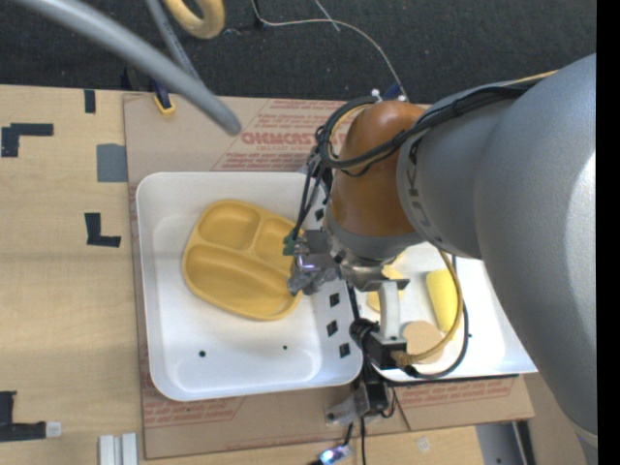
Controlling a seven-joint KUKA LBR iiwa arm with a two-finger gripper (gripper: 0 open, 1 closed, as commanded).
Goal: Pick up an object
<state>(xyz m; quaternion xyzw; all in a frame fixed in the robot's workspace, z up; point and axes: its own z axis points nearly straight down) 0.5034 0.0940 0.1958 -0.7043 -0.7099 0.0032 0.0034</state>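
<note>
A yellow divided plate (232,255) lies in the upper half of the left bin (155,289). My gripper (303,267) is low at the plate's right edge, close to the wall between the two bins, and the bulky grey and orange arm hides much of it. Whether it touches the plate is unclear. In the right bin (494,327) lie a long yellow piece (442,296) and a round tan piece (421,338), both partly behind the wrist.
The arm covers most of the right bin. The left bin's front half is bare white floor with two small dark dots (201,354). Brown cardboard (281,134) lies under both bins, and a grey hose (116,37) crosses the top left.
</note>
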